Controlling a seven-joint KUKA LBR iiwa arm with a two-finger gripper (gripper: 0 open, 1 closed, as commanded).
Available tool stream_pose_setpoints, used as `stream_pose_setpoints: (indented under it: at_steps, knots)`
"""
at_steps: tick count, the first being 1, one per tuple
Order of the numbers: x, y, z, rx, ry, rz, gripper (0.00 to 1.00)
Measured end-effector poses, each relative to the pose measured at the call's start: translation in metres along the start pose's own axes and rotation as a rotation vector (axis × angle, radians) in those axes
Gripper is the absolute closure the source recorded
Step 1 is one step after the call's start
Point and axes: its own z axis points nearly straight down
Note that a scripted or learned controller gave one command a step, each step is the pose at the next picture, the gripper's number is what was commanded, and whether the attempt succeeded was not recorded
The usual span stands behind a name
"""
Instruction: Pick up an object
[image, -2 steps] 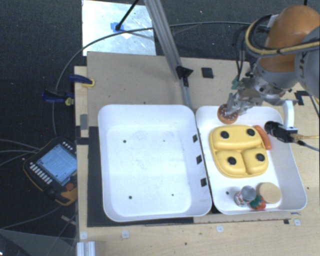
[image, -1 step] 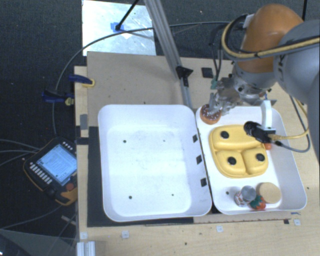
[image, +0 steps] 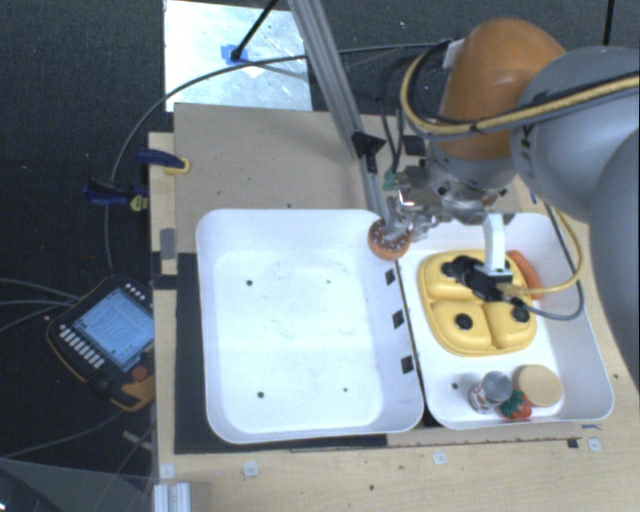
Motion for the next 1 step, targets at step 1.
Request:
stream_pose_setpoints:
  at_steps: [1]
  knots:
    - [0.0478, -0.0096, 0.0255, 0.001, 0.0, 0.001, 1.0]
